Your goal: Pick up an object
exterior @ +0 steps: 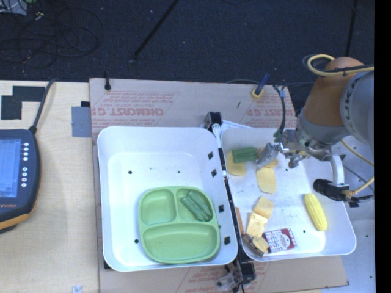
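My gripper [269, 155] hangs low over the back of the right bin [342, 240]. It sits just right of a green block [244, 154] and just above a pale yellow cheese wedge [266, 179]. I see nothing held in it. Further pieces in this bin are a yellow slice [236, 166], two cheese chunks [264, 207] [256, 225], a corn cob [315, 211] and a red and white packet [281, 240].
The left bin [116, 163] holds a green divided plate [160, 240] with green pods [197, 206] in its right compartment. A black divider clip [214, 122] sits where the bins meet. A tablet [15, 173] lies at the far left of the bench.
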